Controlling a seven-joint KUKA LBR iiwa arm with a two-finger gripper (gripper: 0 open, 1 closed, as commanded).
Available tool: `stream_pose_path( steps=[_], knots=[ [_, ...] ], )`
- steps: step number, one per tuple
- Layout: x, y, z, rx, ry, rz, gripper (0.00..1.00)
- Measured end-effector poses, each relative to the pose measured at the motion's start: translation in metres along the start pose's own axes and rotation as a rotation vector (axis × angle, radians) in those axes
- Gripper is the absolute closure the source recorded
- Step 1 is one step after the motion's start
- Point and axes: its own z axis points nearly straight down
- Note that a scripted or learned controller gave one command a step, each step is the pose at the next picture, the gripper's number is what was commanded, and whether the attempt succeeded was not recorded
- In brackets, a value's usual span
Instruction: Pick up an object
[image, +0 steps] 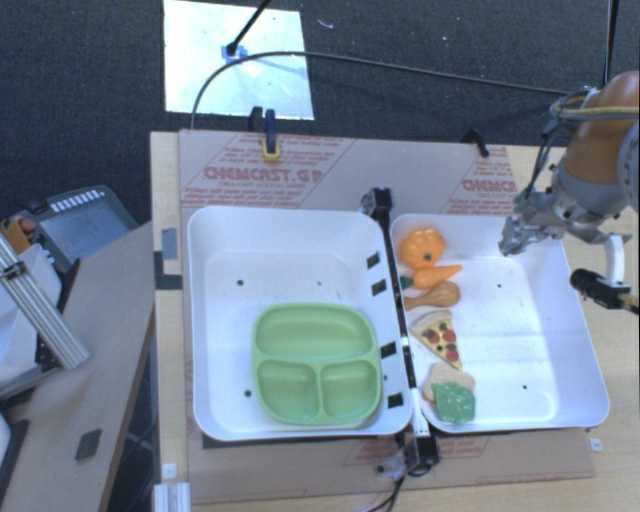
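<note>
Left of the pincer (516, 240), well apart, orange pumpkin (421, 246), right bin (560, 330)

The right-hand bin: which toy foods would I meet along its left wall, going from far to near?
Small orange pumpkin → carrot → tan, pear-shaped piece → pizza slice → green piece lying on something pale. All sit in the right bin.
</note>
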Motion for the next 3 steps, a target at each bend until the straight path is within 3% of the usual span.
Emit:
stream_pose_path(
  steps=[2, 3],
  knots=[
    [0.004, 0.013, -0.111, -0.002, -0.001, -0.005, 1.0],
    [0.048, -0.007, -0.098, 0.006, 0.003, -0.008, 1.0]
  ],
)
